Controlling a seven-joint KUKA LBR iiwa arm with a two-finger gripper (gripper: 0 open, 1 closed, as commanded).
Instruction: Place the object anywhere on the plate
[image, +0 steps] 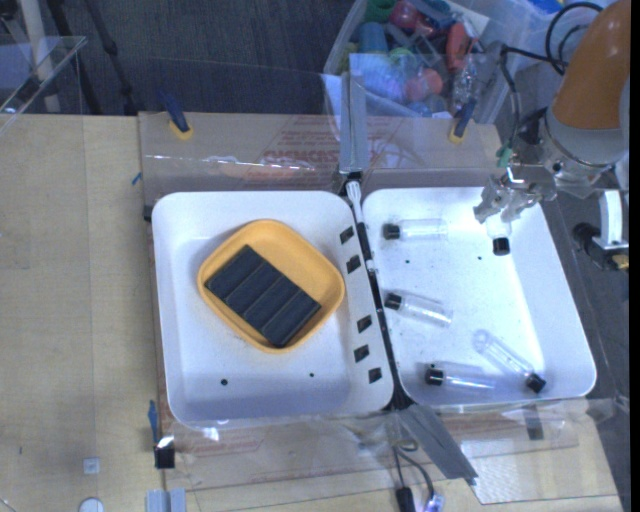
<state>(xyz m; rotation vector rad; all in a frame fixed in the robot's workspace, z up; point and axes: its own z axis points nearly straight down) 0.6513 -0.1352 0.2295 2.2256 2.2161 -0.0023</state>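
Note:
A yellow square plate (222, 262) lies in the left bin (180, 390), and a dark ridged rectangular block (265, 293) rests flat on it. Several clear tubes with black caps lie in the right bin (570, 340), among them one near the back (418, 230), one in the middle (420, 310) and one at the front (462, 377). My gripper (503, 203) hangs over the back right part of the right bin. A small black cap (500, 243) sits just below it; whether that piece is held or lying in the bin is unclear.
A divider with black clips (362, 290) runs between the two bins. Behind the bins stands a clear box of colourful items (420, 50). Bare wooden bench (70, 300) spreads to the left. Another tube (505, 358) lies near the right bin's front right corner.

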